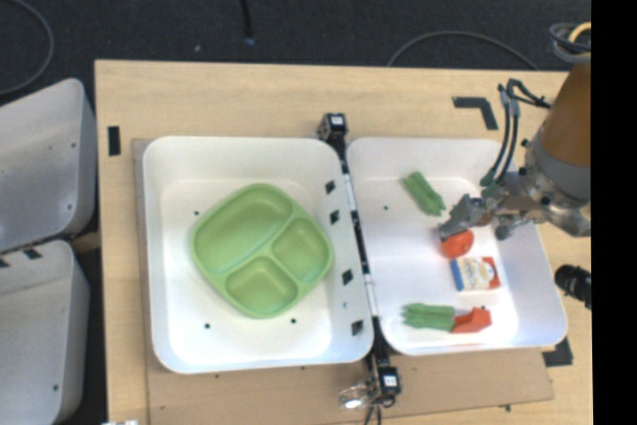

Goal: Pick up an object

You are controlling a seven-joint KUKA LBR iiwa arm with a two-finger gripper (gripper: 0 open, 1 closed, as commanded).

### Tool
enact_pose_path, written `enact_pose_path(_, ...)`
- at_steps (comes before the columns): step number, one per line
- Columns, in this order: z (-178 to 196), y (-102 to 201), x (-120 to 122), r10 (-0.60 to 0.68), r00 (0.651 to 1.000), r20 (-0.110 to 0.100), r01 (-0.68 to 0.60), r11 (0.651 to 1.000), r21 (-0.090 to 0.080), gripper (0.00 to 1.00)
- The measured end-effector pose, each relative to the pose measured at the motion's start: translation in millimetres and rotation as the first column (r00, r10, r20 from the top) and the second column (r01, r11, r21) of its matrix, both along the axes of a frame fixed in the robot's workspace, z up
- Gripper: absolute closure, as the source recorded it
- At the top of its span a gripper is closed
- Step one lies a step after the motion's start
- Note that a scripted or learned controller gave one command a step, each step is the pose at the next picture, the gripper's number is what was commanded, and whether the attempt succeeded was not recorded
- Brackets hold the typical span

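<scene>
My gripper [460,217] hangs low over the middle of the right bin [398,314], reaching in from the right. Right under its fingers lies a small red-orange object [457,245]; whether they touch it I cannot tell. Up and to the left lies a green pod-shaped piece [424,193]. A small white and blue packet [476,273] with red print rests just below the red object. Near the bin's front edge lie a green leafy piece [429,317] and a red-orange piece [472,320] side by side.
The left bin [164,314] holds a light green divided plate [261,249] with three compartments. A black-clipped divider [350,224] runs between the bins. Cables [513,119] hang near the arm at the upper right. White chairs [40,174] stand left of the bench.
</scene>
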State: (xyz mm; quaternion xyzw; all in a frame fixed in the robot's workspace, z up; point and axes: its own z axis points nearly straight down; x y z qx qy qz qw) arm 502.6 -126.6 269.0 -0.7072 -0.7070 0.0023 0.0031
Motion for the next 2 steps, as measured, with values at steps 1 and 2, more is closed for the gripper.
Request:
enact_pose_path(1, 5, 0, 2, 0.002, 1.000, 0.010, -0.002, 1.000, -0.002, 0.00)
enact_pose_path(2, -41, 5, 7, -0.001, 1.000, 0.005, 0.001, 1.000, -0.002, 0.00)
